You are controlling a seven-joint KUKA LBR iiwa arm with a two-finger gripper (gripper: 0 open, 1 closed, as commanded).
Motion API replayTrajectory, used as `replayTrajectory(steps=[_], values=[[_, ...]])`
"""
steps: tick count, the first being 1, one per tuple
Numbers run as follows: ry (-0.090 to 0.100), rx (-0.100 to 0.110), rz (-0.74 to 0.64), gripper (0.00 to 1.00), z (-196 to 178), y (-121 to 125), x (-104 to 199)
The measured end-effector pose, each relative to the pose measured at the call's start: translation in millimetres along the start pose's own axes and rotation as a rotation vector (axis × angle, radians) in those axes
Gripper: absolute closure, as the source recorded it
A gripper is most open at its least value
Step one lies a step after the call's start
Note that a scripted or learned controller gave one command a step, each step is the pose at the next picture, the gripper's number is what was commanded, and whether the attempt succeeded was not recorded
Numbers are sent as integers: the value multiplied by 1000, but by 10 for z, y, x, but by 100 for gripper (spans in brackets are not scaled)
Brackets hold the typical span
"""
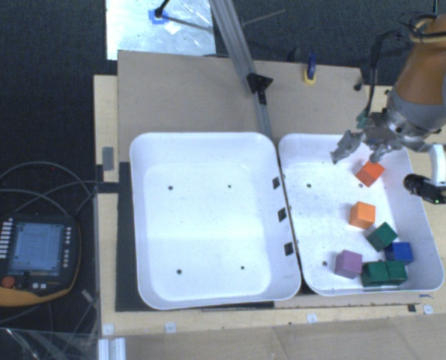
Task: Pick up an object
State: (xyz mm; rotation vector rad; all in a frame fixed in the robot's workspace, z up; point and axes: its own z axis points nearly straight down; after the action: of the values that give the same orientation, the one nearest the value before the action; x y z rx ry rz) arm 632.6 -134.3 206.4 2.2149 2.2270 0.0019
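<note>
Green blocks (pixel 383 273) lie unlabelled; spread fingers (pixel 361 148) hold nothing above orange block (pixel 369 173)

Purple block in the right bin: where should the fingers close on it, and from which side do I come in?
Come straight down from above and close on the purple block's left and right faces. It sits flat near the bin's front wall, with bare floor on its left. A green block lies close on its right, so that finger has only a narrow gap, a likely snag.
</note>
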Motion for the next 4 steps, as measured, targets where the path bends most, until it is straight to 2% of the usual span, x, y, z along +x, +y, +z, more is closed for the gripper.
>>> replayTrajectory(steps=[1, 2, 3, 4], values=[[0, 0, 0, 0, 0, 0, 0], [-1, 4, 3, 0, 429, -37, -46], [-1, 5, 3, 0, 1019, -18, -121], [-1, 1, 3, 0, 1161, -11, -120]])
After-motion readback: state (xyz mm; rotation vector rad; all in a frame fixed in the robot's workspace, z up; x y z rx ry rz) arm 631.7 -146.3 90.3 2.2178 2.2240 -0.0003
